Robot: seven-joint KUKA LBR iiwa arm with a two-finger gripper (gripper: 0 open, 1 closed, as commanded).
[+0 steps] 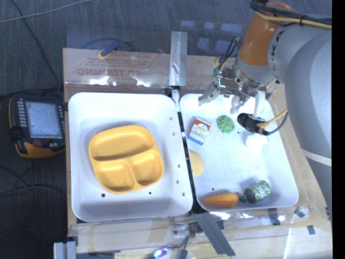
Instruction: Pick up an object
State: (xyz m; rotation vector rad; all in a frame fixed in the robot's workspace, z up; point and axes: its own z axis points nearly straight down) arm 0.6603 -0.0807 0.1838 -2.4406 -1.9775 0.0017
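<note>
1. The claw (225, 97) hangs over the right bin's (280, 169) far edge, fingers spread apart, holding nothing.
2. Just below it lie a green ball (226, 124) and a small red-and-white carton (199, 131), its print unreadable.
3. A carrot (220, 199) lies at the near wall.

The grey arm (307, 63) comes in from the right side of the view, with its orange band (259, 31) above the wrist. The tool (222, 99) points down and to the left. Its two fingers (207, 97) stand apart, with nothing between them.
</note>
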